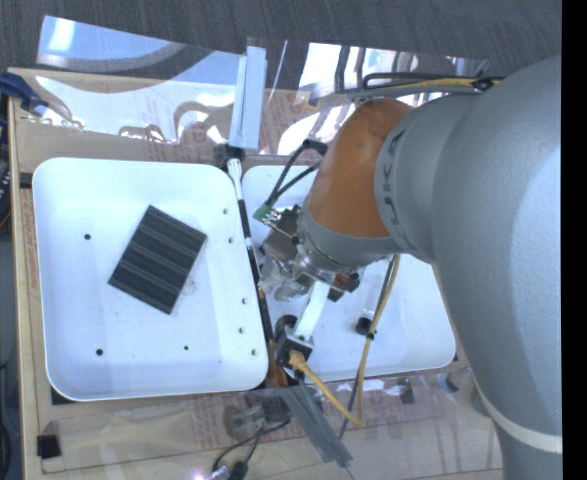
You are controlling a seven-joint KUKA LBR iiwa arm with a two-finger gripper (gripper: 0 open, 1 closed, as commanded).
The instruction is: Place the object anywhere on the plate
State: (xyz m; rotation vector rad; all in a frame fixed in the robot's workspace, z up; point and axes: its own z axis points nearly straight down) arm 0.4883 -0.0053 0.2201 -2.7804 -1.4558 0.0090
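Presently, taken from the slanted overhead view:

Dark ribbed slab point(158, 259): lies flat in the left bin point(73, 348), a little left of that bin's middle, turned diagonally to the walls, clear of every wall.

Slab against gripper point(285, 280): well apart; sits to the gripper's left, on the other side of the two rims where the bins meet; no contact between them.

Gripper: hangs over the left edge of the right bin point(423, 338), just beside the dividing rims; mostly hidden under the wrist hardware, so whether released or clenched cannot be told; nothing visibly grasped.

Wrist: a cluster of metal parts and dark cables, with a white bar point(311, 315) slanting down toward the near rim.

Orange band point(358, 168): directly above the wrist, facing the camera.

Grey arm point(473, 168): enters from the right, large and close to the lens, covers much of the right bin.

Yellow cable point(373, 333): drops from the arm across the right bin's floor and past its near rim.

Bench point(123, 438): wooden, bears both bins side by side; clear panel point(173, 68) upright behind them, bright with reflections.
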